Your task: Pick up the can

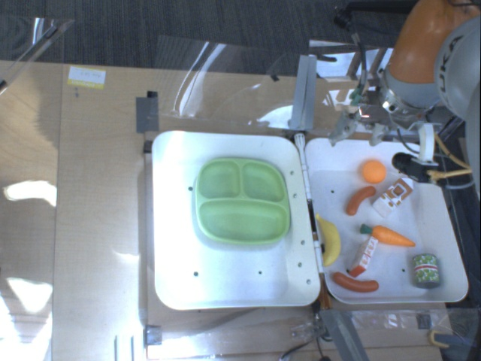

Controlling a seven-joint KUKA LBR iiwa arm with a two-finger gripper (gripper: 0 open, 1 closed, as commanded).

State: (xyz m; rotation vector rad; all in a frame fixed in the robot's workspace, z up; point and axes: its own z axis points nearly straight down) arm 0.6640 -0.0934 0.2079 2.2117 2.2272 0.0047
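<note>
Nearest us, the can (425, 269) stands upright in the right bin's (451, 224) front right corner, a red sausage (356, 283) off to its left. Further back, a carrot (391, 236), a small carton (394, 195) and an orange ball (373, 171). At the far rim, the gripper (359, 128) hovers, well apart from the can, grip unreadable from here. Left bin (173, 224): a green divided plate (242, 201).

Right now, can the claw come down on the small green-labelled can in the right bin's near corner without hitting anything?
Probably yes. The small green-labelled can stands apart in its corner, the orange carrot its nearest neighbour with a gap between. The claw sits at the bin's far edge, nothing above the can.
</note>
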